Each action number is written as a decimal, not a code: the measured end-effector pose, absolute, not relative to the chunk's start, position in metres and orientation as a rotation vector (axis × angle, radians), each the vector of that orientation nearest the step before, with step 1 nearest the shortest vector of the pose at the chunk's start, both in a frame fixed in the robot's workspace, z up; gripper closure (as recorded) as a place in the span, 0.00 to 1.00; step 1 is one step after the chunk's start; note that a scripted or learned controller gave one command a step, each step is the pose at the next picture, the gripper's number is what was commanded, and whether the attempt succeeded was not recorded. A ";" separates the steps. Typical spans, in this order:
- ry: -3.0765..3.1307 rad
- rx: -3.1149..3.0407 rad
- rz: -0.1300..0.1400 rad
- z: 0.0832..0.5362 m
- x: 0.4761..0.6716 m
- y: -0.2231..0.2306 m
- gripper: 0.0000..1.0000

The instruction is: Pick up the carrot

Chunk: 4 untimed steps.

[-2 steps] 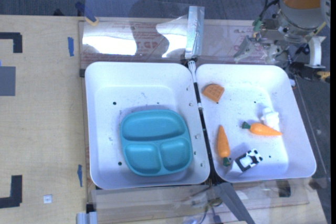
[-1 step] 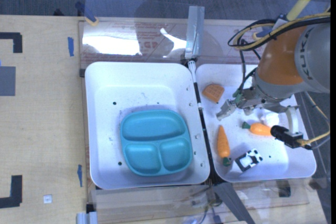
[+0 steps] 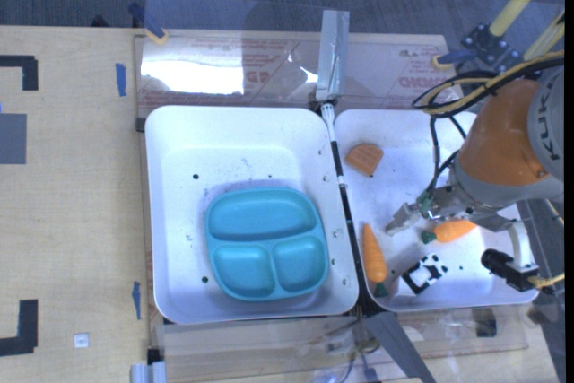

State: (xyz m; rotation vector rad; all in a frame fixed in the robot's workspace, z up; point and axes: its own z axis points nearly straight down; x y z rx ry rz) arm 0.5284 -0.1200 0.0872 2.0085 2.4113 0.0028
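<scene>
"Orange, tapered, a dark green stub at its near end; is that the carrot [image 3: 373, 254]? State its position from the camera view."

"It is; it lies flat in the right bin [image 3: 405, 132], close along the wall shared with the left bin [image 3: 170, 193], thick end away from the camera, stub toward the near rim; the skin looks smooth and whole; nothing rests on it."

"And your gripper [image 3: 419, 213]?"

"Low over the middle of the right bin, to the right of the carrot and apart from it; whether it is apart or together I cannot tell; the wrist hides too much; a second orange piece [image 3: 455, 231] with a green tip lies just beside it, and I cannot say whether I touch that."

"Progress?"

"I judge the pick not done; the carrot is on the bin floor; approach, closing and lift all remain."

"Other items?"

"A tan biscuit-like piece [image 3: 364, 158] toward the far side; a blue divided plate [image 3: 265, 242] in the left bin."
</scene>
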 end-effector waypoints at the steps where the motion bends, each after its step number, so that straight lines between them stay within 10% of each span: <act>1: 2.252 2.185 -0.001 0.125 0.528 -0.202 0.00; 2: 2.223 2.231 0.012 0.092 0.497 -0.206 0.00; 3: 2.215 2.233 0.007 0.101 0.496 -0.208 1.00; 4: 2.050 2.379 0.002 0.203 0.480 -0.175 1.00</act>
